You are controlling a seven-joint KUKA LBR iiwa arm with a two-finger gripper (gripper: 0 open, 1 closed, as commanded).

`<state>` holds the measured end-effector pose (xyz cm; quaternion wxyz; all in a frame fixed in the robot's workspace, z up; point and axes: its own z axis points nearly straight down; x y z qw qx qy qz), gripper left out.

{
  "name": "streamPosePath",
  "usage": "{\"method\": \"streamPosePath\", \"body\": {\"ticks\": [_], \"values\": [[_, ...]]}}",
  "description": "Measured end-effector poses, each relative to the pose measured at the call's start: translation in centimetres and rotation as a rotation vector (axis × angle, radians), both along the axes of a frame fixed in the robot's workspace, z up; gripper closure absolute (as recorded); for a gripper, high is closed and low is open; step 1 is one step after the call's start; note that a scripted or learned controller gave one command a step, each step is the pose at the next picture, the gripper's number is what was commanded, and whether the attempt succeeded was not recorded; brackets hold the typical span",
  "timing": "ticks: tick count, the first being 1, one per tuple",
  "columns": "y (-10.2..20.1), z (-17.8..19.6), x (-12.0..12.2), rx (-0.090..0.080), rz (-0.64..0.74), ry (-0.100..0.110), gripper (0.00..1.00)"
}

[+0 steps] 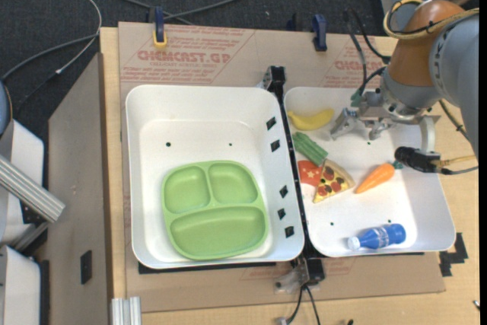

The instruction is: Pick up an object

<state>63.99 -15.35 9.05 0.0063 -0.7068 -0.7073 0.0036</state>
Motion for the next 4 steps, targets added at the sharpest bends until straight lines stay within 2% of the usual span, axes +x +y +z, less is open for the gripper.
{"method": "streamPosePath", "body": {"ticks": [1,2,4], "values": [[0.0,1.2,0.2,0.000,0.001,-0.003,1.00],[0.4,5.2,0.3,-0.003,0.001,-0.014,1.00],[0.5,12.9,1.5,-0.003,0.001,-0.013,1.00]]}}
